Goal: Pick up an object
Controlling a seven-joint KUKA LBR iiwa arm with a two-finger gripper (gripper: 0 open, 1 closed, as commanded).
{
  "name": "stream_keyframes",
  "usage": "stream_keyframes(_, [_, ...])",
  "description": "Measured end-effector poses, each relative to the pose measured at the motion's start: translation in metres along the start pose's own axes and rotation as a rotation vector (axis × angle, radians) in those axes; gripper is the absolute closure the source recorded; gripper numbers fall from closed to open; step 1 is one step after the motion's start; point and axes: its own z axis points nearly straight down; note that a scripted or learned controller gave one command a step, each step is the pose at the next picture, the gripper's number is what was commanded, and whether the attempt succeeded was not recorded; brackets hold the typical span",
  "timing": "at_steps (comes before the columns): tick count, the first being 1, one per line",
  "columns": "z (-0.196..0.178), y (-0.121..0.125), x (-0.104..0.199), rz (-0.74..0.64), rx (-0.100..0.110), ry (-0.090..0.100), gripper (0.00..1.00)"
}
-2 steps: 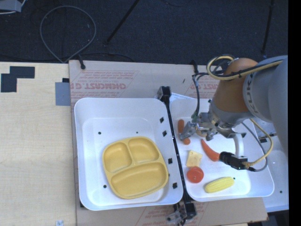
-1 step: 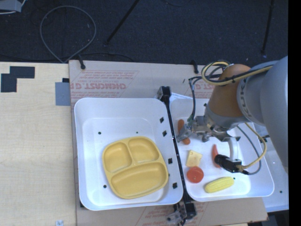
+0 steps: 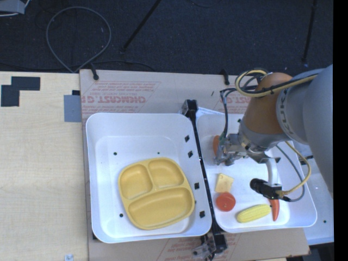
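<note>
From the camera view, the gripper [image 3: 225,155] is seen lowered into the right bin [image 3: 304,213], near its far left side; whether the jaws are wide or narrow can't be told. A cheese wedge [image 3: 223,183], tomato [image 3: 225,202], corn cob [image 3: 253,213] and small carrot [image 3: 275,209] are spread nearby. A yellow divided tray [image 3: 156,192] is parked in the left bin [image 3: 106,140].

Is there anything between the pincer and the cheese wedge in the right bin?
Nothing visible stands between them. The pincer hangs over the right bin, near its left wall, and the cheese lies just below it in the view, with bare bin floor between. The tomato and corn lie further on.
</note>
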Motion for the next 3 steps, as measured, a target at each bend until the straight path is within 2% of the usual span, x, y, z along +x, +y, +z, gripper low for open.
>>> stream_keyframes(1, [-0.064, 0.002, -0.002, -0.005, -0.007, -0.001, 1.0])
stream_keyframes(2, [-0.106, 0.003, -0.003, -0.005, -0.006, -0.001, 1.0])
stream_keyframes(3, [-0.119, -0.017, 0.046, -0.01, 0.0, 0.002, 1.0])
